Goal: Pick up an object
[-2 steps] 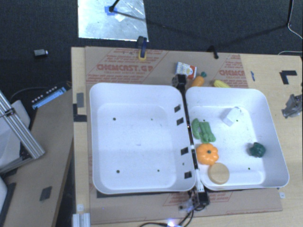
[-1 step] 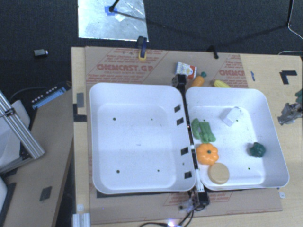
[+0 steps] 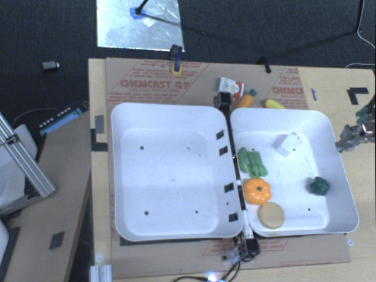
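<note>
I cannot tell how my gripper (image 3: 352,135) jaws stand at the right bin's (image 3: 338,184) far-right rim, so I eye the near-left toy pumpkin (image 3: 257,191): light, rigid, slippery; grasp across its ribbed sides.

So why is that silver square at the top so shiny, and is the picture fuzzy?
In the camera view, the metal sheet bounces light back as white glare; the white bins look bright and washed out; the small toys, like the orange pumpkin, look slightly soft, not sharp.
</note>
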You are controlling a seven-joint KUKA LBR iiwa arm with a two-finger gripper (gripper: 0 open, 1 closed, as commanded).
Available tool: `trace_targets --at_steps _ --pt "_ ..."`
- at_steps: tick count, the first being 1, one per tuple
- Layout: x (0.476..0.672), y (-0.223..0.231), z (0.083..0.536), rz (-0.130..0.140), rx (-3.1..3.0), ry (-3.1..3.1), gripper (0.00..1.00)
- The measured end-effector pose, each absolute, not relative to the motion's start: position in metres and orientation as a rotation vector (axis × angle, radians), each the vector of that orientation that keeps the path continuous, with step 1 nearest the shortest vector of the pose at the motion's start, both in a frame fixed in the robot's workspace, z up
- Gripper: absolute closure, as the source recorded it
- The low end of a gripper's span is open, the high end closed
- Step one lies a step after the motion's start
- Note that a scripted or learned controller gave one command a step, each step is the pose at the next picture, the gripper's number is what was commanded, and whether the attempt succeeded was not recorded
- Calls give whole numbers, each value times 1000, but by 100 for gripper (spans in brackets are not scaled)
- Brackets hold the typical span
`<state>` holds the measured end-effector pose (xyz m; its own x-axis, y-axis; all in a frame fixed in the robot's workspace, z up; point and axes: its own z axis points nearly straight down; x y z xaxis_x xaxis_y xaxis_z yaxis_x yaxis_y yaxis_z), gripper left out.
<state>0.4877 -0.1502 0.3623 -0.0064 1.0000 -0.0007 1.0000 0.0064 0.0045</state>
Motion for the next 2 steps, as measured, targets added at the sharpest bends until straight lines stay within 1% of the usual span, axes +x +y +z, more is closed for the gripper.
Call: trace_targets --at_steps 1,2 --pt "487 -155 350 1 2218 2222 100" --pt "487 -170 371 3 2218 2219 100"
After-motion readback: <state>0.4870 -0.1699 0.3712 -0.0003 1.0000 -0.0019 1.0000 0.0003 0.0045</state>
